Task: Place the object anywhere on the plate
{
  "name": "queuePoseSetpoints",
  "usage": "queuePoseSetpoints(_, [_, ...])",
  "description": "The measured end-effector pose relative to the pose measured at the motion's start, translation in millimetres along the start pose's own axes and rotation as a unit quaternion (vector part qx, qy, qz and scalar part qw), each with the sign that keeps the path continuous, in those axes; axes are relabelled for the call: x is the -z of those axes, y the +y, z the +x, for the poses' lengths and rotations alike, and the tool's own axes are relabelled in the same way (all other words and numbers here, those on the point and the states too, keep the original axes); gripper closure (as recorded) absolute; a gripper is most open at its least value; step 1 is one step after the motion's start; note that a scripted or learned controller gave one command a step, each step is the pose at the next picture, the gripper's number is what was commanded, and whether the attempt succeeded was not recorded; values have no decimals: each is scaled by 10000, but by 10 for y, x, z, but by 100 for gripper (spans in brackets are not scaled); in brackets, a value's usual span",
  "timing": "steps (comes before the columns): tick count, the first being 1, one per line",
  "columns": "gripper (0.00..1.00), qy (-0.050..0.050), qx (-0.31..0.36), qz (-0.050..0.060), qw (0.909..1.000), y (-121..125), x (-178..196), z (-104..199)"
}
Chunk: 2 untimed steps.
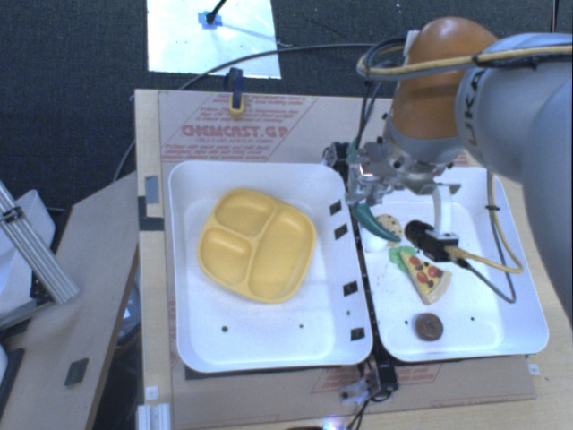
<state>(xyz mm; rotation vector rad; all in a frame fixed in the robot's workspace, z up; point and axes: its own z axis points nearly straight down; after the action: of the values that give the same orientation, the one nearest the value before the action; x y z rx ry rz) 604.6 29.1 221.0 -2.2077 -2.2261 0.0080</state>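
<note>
Pizza slice (424, 276) | long axis diagonal, tip apparently upper-left | right bin (501, 330)

Yellow plate (257, 244); white bins (269, 348); brown cookie (429, 327); orange-banded grey arm (501, 88).

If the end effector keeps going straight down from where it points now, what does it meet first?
Probably the small cookie-like piece lying beside the teal piece in the right bin, directly under the end effector. Depth is hard to judge from this slanted view.
</note>
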Motion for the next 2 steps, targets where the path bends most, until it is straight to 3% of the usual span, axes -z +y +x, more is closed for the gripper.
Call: queuePoseSetpoints(2, [100,-4,4,-3,10000,-407,-53,826])
